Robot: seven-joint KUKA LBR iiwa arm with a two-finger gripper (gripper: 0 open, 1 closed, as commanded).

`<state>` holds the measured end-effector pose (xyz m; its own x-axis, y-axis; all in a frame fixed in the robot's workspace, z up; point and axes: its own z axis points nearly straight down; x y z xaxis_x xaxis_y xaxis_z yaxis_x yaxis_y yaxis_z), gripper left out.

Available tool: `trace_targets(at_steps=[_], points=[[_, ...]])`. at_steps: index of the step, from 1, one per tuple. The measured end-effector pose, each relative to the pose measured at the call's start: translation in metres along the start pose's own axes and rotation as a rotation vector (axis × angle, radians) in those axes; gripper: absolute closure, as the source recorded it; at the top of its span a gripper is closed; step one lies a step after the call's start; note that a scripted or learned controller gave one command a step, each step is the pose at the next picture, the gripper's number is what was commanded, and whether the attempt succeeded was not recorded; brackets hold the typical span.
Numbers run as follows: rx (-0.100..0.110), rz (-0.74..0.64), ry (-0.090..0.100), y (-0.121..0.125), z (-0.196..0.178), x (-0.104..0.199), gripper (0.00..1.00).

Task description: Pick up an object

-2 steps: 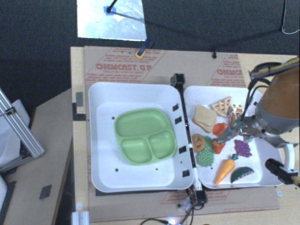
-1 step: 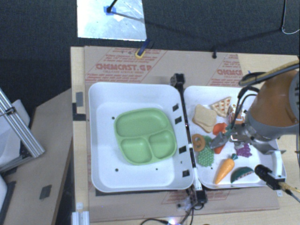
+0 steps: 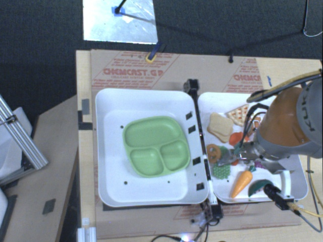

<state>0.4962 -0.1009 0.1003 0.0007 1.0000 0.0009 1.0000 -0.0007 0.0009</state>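
White plastic bins sit side by side on your bench, and the right bin (image 3: pixel 303 188) holds the toy food. Your gripper (image 3: pixel 231 157) reaches in from the right, low over that bin's left part. You cannot tell from this slant how it is set, or whether it has anything.

Just beside its tip you see a brown pretzel (image 3: pixel 213 153), with a green broccoli piece (image 3: pixel 220 171) right below it. An orange carrot (image 3: pixel 242 182) lies a little further toward the near rim, next to a dark green leafy piece (image 3: pixel 257 186). Above the gripper lie a tan bread slice (image 3: pixel 219 126), a red tomato-like piece (image 3: pixel 236 138) and a waffle (image 3: pixel 237 116).

The left bin (image 3: pixel 108 185) holds a green divided tray (image 3: pixel 155 145), well apart from the gripper.

On the cardboard sheet (image 3: pixel 212 67) under the bins, red print reads "CHEMCAST GP".
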Motion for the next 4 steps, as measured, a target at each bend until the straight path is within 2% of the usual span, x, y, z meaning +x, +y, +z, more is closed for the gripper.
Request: trace_targets(at_steps=[1, 2, 3, 4], points=[[-0.009, -0.002, 0.002, 0.004, 0.012, 0.001, 0.00], [-0.013, -0.003, 0.002, 0.006, 0.000, 0.002, 1.00], [-0.005, -0.005, -0.002, -0.001, -0.059, 0.002, 1.00], [-0.005, -0.006, -0.002, 0.000, -0.103, 0.006, 1.00]])
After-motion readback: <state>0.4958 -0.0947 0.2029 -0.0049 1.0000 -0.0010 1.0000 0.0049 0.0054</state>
